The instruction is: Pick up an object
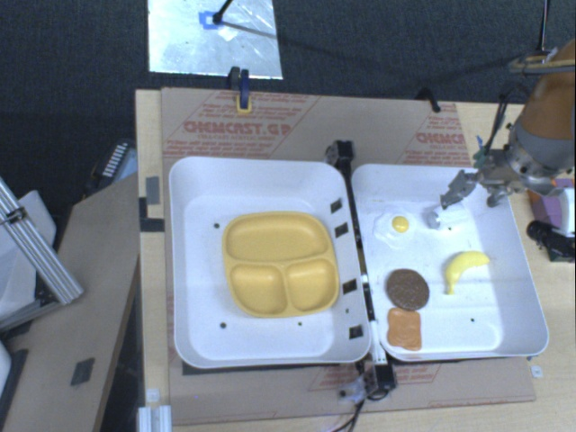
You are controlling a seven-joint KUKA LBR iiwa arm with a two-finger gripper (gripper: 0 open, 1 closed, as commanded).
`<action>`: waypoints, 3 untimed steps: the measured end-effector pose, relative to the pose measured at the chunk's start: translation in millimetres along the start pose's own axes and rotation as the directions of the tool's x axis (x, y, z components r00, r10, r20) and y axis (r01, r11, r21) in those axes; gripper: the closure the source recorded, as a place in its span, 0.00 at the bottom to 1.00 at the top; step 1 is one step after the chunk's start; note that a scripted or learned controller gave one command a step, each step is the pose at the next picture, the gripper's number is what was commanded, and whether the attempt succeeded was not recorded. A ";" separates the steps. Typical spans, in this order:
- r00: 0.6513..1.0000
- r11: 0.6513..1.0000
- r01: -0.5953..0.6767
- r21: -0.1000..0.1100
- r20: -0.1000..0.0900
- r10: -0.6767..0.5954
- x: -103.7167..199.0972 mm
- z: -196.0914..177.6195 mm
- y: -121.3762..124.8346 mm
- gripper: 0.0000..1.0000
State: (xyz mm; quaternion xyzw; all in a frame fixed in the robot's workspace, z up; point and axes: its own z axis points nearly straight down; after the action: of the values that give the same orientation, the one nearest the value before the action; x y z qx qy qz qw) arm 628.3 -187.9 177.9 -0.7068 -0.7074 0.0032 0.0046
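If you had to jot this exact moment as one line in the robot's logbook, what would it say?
phase: approach | gripper: over right bin, upper area, nothing between fingers | nearest: fried egg | also there: banana, brown patty, orange piece | left bin: yellow tray

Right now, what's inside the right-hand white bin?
The right bin holds a fried egg, a banana, a brown round patty and an orange piece. The gripper covers part of the bin's floor.
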 end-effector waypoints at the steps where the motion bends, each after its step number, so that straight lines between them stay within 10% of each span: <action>1: 1.000 1.000 0.003 -0.013 0.003 -0.003 0.5 -8.2 3.2 0.00; 3: 1.000 1.000 0.006 -0.011 0.003 -0.006 4.1 95.2 7.2 0.00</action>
State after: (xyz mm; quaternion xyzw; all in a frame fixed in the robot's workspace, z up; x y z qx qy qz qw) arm 634.5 -183.6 82.7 -0.7049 -0.7093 0.0003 0.0000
